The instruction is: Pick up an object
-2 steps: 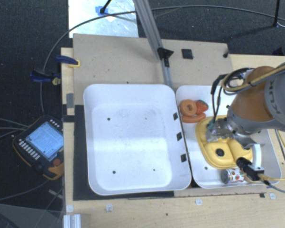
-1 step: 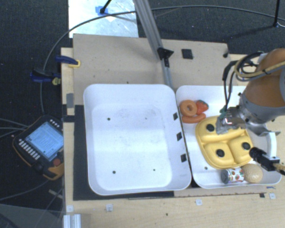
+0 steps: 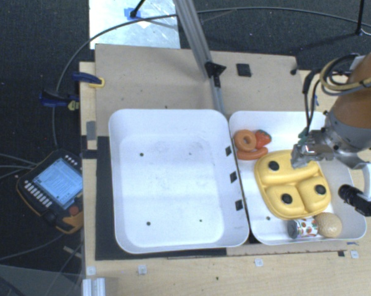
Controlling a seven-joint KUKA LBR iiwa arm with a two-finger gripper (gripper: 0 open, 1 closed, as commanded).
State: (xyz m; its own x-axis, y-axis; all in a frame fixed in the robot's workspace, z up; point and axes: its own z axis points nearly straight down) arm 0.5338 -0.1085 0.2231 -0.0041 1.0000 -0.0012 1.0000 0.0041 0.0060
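- Yellow moulded tray [image 3: 291, 190]: landmark, centre of right bin [image 3: 357, 230].
- Gripper [image 3: 300, 156]: at tray's upper edge; finger state cannot be told.
- Orange ring toy [image 3: 250, 143]: up-left of tray.
- Small can [image 3: 302, 229], beige ball [image 3: 328, 224]: just below tray.

Two bins side by side on the table [image 3: 173, 79].
Right bin [image 3: 352, 227] holds a tray [image 3: 291, 191], a ring [image 3: 245, 140] behind it, a ball [image 3: 328, 224] and a can [image 3: 302, 228] in front.

overhead, slanted; both bins [image 3: 173, 119] framed; arm [image 3: 358, 113] enters right
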